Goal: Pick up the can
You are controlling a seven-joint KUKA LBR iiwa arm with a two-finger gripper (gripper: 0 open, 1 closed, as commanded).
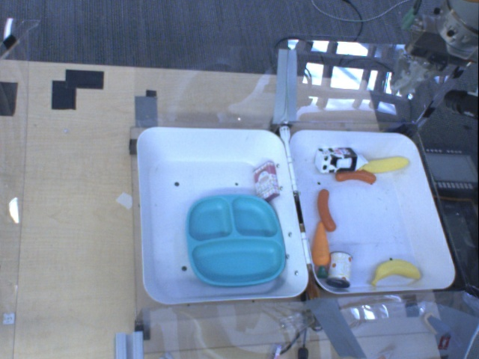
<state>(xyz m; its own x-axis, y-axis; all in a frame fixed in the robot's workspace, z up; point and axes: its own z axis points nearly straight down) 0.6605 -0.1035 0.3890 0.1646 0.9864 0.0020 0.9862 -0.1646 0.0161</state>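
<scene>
A small can (339, 268) with a pale label and a dark end sits at the front left corner of the right bin (434, 223), beside the tip of an orange carrot (320, 245). A red and white can-like item (266, 179) lies in the left bin (161, 200), near its right wall. My gripper (410, 72) hangs beyond the back right corner of the right bin, high above it and far from both items. Nothing is visible in it.
The right bin also holds a black and white cow toy (335, 159), two bananas (385, 164) (395, 271) and two sausages (355, 176) (326, 209). A blue divided plate (236, 239) fills the front of the left bin. A metal frame (284, 88) stands behind the bins.
</scene>
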